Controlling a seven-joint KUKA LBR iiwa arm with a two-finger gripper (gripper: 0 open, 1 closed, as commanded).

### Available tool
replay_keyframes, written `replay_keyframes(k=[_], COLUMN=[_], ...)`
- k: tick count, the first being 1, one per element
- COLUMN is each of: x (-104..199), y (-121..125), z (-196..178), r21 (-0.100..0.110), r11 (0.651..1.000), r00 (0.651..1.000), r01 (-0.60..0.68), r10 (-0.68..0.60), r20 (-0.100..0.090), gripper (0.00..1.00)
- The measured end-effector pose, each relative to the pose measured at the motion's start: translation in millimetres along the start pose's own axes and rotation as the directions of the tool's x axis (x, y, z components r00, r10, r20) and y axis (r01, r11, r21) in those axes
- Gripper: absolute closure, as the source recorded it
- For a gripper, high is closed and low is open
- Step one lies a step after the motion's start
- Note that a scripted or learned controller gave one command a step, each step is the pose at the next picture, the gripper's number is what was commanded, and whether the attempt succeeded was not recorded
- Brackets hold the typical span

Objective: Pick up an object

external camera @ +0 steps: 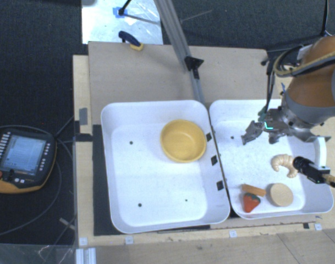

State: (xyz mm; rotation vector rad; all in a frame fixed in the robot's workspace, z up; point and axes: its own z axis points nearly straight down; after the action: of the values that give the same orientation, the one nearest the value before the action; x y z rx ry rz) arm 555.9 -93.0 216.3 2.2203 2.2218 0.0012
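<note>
Two white bins in camera view. Grey two-finger gripper hangs over right bin, fingers spread, grasping nothing. Candidates near front wall: pale curved croissant-shaped toy, round tan disc, red-orange carrot-like toy. Risk: descending here meets bare floor; croissant's curve may slip from pinch; disc lies flat, hard to catch.

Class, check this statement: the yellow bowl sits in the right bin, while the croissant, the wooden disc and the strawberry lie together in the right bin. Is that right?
Not quite. The camera view shows the yellow bowl in the left bin, not the right. The croissant, wooden disc and strawberry do lie together in the right bin.
</note>
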Motion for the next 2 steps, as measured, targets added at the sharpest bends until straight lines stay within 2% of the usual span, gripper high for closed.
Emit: replay_keyframes(k=[1, 2], x=[0.0, -7.9], y=[0.0, 2.3], z=[0.0, 57.7], r21=[0.0, 0.005], r11=[1.0, 1.0], r00=[1.0, 1.0], r01=[0.0, -0.001], r10=[0.0, 0.001], r20=[0.0, 0.0], gripper=[0.0, 0.0])
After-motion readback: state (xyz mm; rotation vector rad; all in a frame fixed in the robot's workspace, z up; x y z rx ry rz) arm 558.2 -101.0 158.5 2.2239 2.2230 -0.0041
